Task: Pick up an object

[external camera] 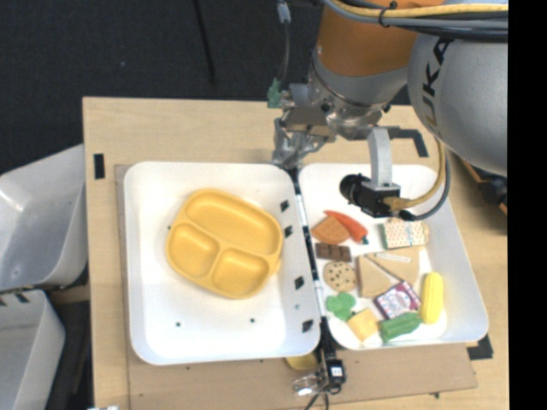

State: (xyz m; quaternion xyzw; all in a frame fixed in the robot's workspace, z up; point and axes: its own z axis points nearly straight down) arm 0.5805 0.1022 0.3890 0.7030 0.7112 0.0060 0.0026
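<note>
Yellow plastic divided tray [226,243] lies tilted in left white bin [145,314]. Right white bin [457,254] holds small toy foods: orange carrot piece [349,224], brown chocolate bar [333,251], round cookie [340,275], tan triangular wedge [382,273], yellow corn cob [432,297], green pieces at near edge. Pincer [289,155] hangs over far end of divider between bins, above wooden bench [171,126]; finger spread unclear, nothing visibly held.

Yellow divided plate [225,243] in left bin [145,314]; toy foods in right bin [461,272], arm [385,32] above.
</note>
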